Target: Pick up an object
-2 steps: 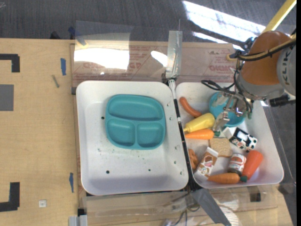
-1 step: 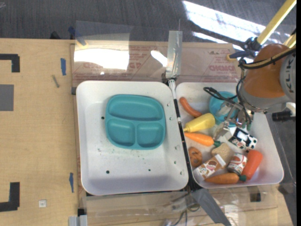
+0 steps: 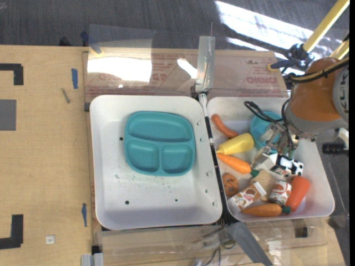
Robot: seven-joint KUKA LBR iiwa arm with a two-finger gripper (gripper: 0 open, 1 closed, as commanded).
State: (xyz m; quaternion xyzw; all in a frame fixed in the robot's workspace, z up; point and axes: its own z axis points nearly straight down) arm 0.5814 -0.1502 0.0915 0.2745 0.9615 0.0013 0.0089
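**Over the right bin, pincer low among the toy food**

Over the right bin (image 3: pixel 324 201) the grey arm with its orange band reaches in from the right, and the pincer (image 3: pixel 276 144) hangs low in the crowd of play food. Cables and metal parts blur together there, so I cannot tell how the pincer is set, nor whether anything sits in it.

No one object is named, so the nearest candidates matter. Just below the pincer lies a small black-and-white toy (image 3: pixel 288 165), seemingly touching it or nearly so. To its left a yellow squash-like piece (image 3: pixel 236 144) lies with its long axis roughly left to right, and below that an orange carrot (image 3: pixel 237 163) slants down toward the right. A teal bowl (image 3: pixel 260 125) sits just above and left of the pincer. Farther toward the near edge are a second carrot (image 3: pixel 262 209), a fat carrot with a green top (image 3: pixel 298 192) and some small packets (image 3: pixel 249 194).

The left bin (image 3: pixel 105 204) holds a teal divided plate (image 3: pixel 160 143), well apart from the arm.

By my reading, the black-and-white toy is the likeliest target, directly beneath the tool.
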